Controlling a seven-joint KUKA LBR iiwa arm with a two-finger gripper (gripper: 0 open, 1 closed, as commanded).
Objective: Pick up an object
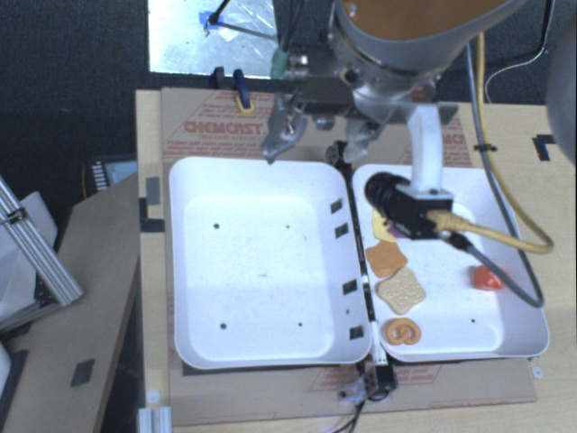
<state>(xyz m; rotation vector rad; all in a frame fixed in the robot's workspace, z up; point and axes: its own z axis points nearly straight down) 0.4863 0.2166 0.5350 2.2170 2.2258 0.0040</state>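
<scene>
The end effector (317,144) hung released, its two fingers (274,144) spread wide with nothing between them. It sat well up and left of the cracker (400,290), over the back rim where the two bins met. From that spot, I judged, no grasp had been made and the pick was not yet done.

The things to pick lay in the right bin (514,332), gathered along its left wall. The cracker lay flat there. A brown piece (386,258) lay just above it, nearly touching, and a pretzel (401,332) just below it. A red piece (487,278) lay apart to the cracker's right. All looked thin and flat, so the fingers would likely need to come straight down and straddle one. The nearby wall would leave them little room.

A black unit (401,207) on a white post hung above the cracker, trailing a yellow cable (505,234) off to the right. It partly covered something pale yellow that I could not make out.

The left bin (261,269) lay to the cracker's left, white and shallow. Both bins rested on printed cardboard (216,126) spread over a tan counter (117,242). Far left of the cracker, an aluminium rail (36,251) leaned past the counter edge. The floor beyond was dark, and a shiny sheet (212,21) lay at the back.
</scene>
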